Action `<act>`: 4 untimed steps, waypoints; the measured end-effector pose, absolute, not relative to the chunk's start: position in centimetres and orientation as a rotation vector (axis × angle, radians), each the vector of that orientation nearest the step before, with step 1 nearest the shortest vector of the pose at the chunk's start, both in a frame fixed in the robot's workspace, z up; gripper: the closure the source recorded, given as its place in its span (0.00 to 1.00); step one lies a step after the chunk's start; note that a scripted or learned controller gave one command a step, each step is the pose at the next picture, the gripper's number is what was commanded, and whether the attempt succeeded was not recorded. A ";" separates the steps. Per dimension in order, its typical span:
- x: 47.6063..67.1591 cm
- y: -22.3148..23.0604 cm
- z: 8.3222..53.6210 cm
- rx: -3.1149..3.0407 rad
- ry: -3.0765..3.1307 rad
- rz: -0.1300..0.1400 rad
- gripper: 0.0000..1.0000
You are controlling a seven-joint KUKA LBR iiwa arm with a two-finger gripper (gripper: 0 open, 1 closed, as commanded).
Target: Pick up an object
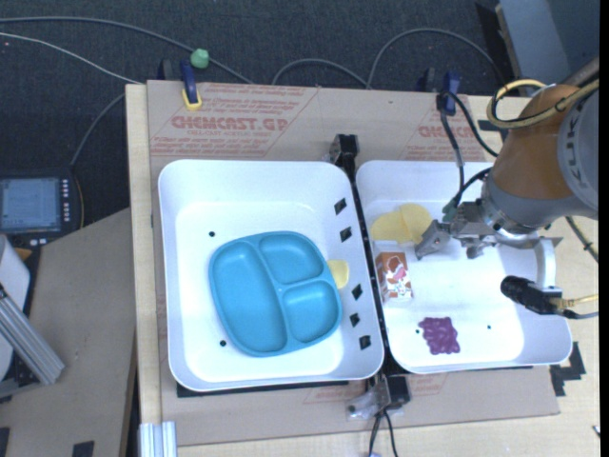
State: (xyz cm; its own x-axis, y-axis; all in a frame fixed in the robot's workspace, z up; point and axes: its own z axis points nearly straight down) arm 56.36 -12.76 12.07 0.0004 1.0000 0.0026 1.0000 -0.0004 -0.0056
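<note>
We see our gripper (440,239) hanging over the right bin (504,350), but its tips are small and dark against the white floor and we cannot tell whether it is spread or closed; nothing is visibly clamped in it.

The relation we judge the next move to turn on: the yellow object (400,224) lies just beside the gripper, on the side away from the arm and slightly toward the far rim of the bin. We cannot tell whether the two touch. It is a flattish, lumpy shape whose long axis runs roughly along the line of the arm's reach.

The small printed packet (393,276) sits near the gripper too, but on its near side, toward the front rim, standing with its long axis across the reach. The purple grape cluster (439,335) lies further off, toward the front rim and well apart from the tips.

Counting what we have: two white bins; three loose things in the right bin; in the left bin (181,284), one blue divided tray (276,291) with three compartments and one small yellow piece (339,273) touching its edge. One arm serves all of it.
</note>
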 end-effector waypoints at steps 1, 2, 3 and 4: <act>56.3 -12.7 8.3 -2.218 -2.216 0.004 0.00; 56.4 -12.7 9.6 -2.221 -2.219 -0.002 1.00; 57.0 -12.9 14.0 -2.223 -2.225 -0.004 1.00; 57.5 -12.7 20.4 -2.224 -2.228 -0.008 1.00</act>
State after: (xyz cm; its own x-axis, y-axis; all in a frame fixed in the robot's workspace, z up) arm 57.45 -12.65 20.44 -0.0017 1.0000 -0.0014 1.0000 0.0017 0.0082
